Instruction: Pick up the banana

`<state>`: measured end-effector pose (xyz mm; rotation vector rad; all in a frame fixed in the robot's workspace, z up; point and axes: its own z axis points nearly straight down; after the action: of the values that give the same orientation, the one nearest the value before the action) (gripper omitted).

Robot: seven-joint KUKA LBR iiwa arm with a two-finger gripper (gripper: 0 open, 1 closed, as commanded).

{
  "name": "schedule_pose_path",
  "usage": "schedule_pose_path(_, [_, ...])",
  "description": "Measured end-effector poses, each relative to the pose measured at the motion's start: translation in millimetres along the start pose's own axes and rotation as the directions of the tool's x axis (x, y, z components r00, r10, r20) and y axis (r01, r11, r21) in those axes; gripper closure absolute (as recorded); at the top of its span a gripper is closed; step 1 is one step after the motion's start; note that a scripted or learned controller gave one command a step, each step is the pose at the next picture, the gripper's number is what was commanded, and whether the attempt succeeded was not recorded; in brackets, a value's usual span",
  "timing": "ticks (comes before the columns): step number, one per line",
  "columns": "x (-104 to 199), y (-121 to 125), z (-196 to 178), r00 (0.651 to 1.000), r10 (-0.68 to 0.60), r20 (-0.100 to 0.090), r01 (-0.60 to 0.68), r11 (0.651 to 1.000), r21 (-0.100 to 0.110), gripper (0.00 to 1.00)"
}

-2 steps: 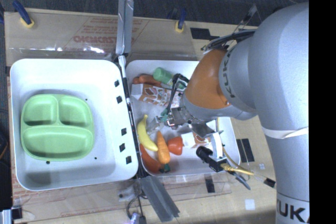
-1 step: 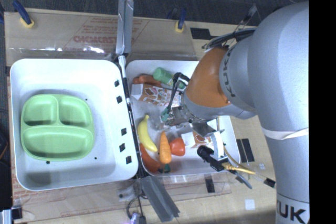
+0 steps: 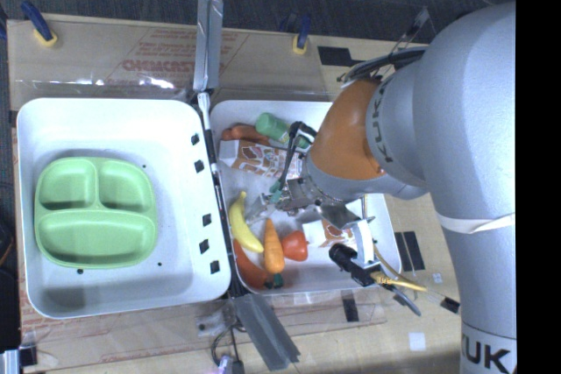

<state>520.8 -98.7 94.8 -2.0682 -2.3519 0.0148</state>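
The yellow banana lies along the left side of the right bin, curved, with its lower end beside an orange carrot. My gripper hangs low over the middle of that bin, just right of and slightly above the banana's upper end. The orange-banded wrist and the grey arm cover the bin's right half. Nothing shows in the gripper's hold.
Around the banana lie a red pepper, a red-brown item under the carrot, a printed packet, a green object and a brown piece. The left bin holds a green divided plate.
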Motion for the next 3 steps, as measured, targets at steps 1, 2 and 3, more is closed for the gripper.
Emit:
schedule_pose_path(1, [1,-1,-6,1.0,-0.003,-0.001,0.003,1.0,0.008,1.0])
schedule_pose_path(2, [1,-1,-5,1.0,-0.003,-0.001,0.003,1.0,0.008,0.0])
schedule_pose_path(3, [3,-26,4,0.983,0.185,0.0,-0.185,0.983,-0.016,0.0])
